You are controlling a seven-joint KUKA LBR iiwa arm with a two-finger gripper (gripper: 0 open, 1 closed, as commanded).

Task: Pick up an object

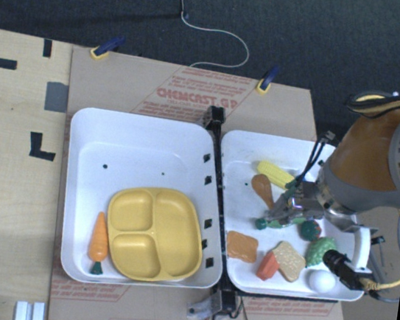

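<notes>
The end effector (285,214) is hovering low in the right bin (247,144), apparently closing on a small green object (269,222); its grip is too blurred to confirm.

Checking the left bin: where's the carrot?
The carrot lies in the left bin, near its front-left corner, just left of the yellow plate.
</notes>
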